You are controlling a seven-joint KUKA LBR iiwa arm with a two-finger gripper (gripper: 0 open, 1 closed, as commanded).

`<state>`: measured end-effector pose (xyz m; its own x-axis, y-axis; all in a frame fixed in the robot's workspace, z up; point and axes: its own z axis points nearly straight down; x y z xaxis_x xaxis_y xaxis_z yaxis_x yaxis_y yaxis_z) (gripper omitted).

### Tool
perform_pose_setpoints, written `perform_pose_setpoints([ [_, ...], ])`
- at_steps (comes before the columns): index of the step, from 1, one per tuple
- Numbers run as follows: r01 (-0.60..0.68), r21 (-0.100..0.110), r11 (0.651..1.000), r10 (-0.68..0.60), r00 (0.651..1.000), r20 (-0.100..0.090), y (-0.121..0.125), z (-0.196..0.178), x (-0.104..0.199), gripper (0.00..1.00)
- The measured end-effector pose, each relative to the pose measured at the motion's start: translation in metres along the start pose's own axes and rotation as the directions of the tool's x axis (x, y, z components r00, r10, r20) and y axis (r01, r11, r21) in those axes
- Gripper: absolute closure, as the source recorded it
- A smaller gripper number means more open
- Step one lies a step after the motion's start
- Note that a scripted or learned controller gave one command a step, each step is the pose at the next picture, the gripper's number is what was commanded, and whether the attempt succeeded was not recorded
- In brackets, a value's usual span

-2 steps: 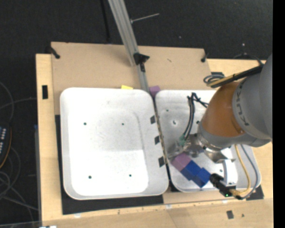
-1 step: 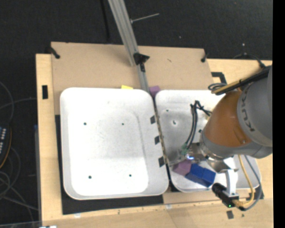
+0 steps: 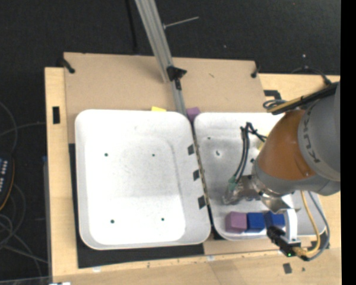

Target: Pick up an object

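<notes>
The gripper [image 3: 237, 193] hangs low in the right bin [image 3: 219, 136]; a purple block [image 3: 236, 221] lies just toward the worktop's front edge.

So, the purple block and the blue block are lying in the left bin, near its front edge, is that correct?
Not quite: the camera view shows the purple block and the blue block in the right bin, not the left bin. They do lie near its front edge, side by side, just under the arm.
</notes>
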<state>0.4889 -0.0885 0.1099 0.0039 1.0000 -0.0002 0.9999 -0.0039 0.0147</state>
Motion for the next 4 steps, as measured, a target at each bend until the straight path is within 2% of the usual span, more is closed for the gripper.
perform_pose_setpoints([
  [1,0.006,0.004,1.0,-0.006,1.0,0.003,0.0,-0.152,-0.027,1.0],
  [2,0.008,0.016,1.0,-0.008,1.0,0.0,0.019,-0.125,-0.022,1.0],
  [3,0.01,0.015,1.0,-0.01,1.0,0.001,0.019,-0.126,-0.023,0.0],
  [4,0.006,0.014,1.0,-0.006,1.0,0.0,0.036,-0.056,-0.003,0.0],
])
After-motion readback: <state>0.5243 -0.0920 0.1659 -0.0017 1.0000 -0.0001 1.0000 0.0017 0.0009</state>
